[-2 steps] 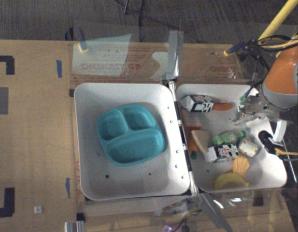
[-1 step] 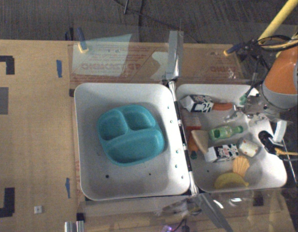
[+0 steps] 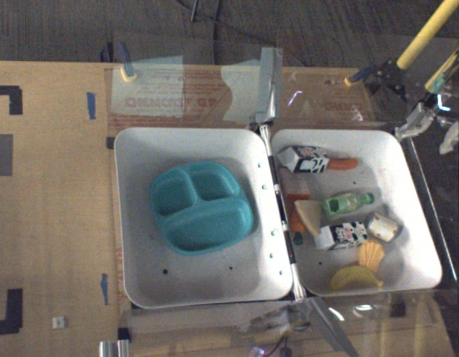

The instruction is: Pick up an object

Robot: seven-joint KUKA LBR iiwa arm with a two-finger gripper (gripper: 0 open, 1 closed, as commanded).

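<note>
The left bin (image 3: 132, 199) holds a teal divided plate (image 3: 201, 208) lying flat near its middle. Several small items lie in the right bin (image 3: 408, 192). A black-and-white milk carton (image 3: 307, 160) lies at the back left, with an orange sausage-like piece (image 3: 342, 164) beside it. A green bottle (image 3: 347, 202) lies on its side in the middle. Below it are a pale cheese wedge (image 3: 307, 216), a second carton (image 3: 341, 235) and a small tan packet (image 3: 383, 227). An orange shell-shaped piece (image 3: 371, 254) and a yellow banana (image 3: 354, 277) lie near the front.
A metal divider (image 3: 277, 214) runs between the bins. Clear plastic sheeting (image 3: 192, 91) is taped to the wooden bench (image 3: 50, 199) behind the left bin. Yellow rods with clamps (image 3: 426, 32) stand at the upper right, beyond the right bin's corner.
</note>
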